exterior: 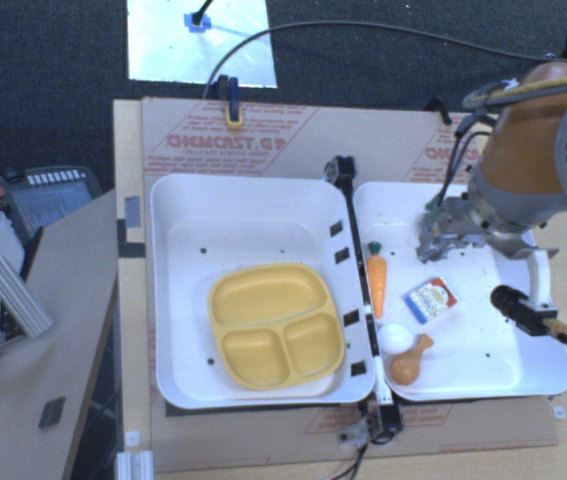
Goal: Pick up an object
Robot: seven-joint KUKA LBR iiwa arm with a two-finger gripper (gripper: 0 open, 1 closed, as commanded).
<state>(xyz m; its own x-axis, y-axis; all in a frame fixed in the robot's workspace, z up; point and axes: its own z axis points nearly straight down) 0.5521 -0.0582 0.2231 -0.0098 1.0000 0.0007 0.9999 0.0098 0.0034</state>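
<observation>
Over right bin (538, 383), gripper (441, 240) hangs above bare floor, up-right of carrot (376, 280); finger state: cannot tell. Nothing seen held. Carrot, small packet (431, 300), white ball (396, 339), drumstick toy (409, 361) all lie below-left of gripper. Pick judged not yet begun.

Only thing I can actually read is "CHEMCAST GP" in red, printed repeatedly across the brown protective sheet (263, 133) under the bins. The small red and blue packet (431, 300) has printing, but it's too tiny to read.
</observation>
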